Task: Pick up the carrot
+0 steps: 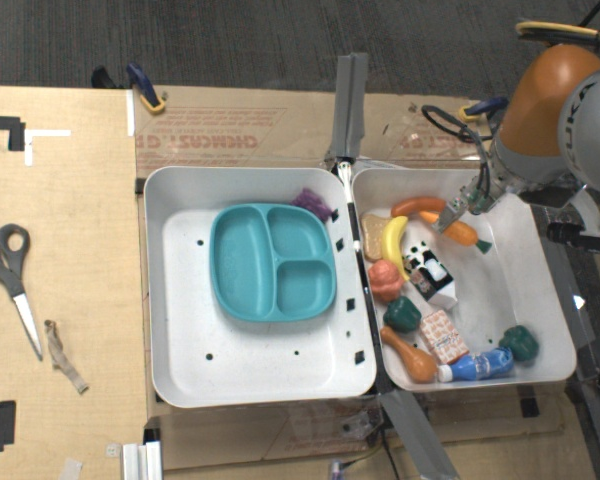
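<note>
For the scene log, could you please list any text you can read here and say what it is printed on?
Cardboard sheet behind the bins: red print, seen reversed and upside down, too blurred to read with certainty.
Small printed packet in the right bin: red and white pattern, any lettering too small to read.
Blue bottle: label unreadable.

One fixed camera looks down at a slant over both white bins from above.

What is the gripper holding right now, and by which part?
It cannot be told. The gripper is down in the right bin, right at the carrot, but the view is too small to show the carrot between its fingers.
</note>
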Tool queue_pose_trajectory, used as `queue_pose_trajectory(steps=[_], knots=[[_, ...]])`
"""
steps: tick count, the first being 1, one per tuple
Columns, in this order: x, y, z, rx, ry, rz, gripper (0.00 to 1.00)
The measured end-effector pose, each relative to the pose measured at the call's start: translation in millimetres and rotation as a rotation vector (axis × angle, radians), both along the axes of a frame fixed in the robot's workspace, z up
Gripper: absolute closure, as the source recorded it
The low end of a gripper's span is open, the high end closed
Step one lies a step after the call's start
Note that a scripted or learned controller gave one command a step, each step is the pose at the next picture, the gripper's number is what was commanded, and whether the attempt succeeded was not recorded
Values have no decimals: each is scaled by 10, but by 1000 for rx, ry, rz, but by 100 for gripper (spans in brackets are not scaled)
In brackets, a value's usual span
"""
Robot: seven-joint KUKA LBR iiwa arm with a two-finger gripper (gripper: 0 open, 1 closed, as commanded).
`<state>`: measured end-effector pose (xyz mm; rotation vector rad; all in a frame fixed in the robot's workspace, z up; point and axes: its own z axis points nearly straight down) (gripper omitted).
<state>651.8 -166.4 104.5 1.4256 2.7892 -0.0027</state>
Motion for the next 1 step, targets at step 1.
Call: queue_pose_trajectory(steps=[1], knots=[[-167,104,833,5,5,-322,100]])
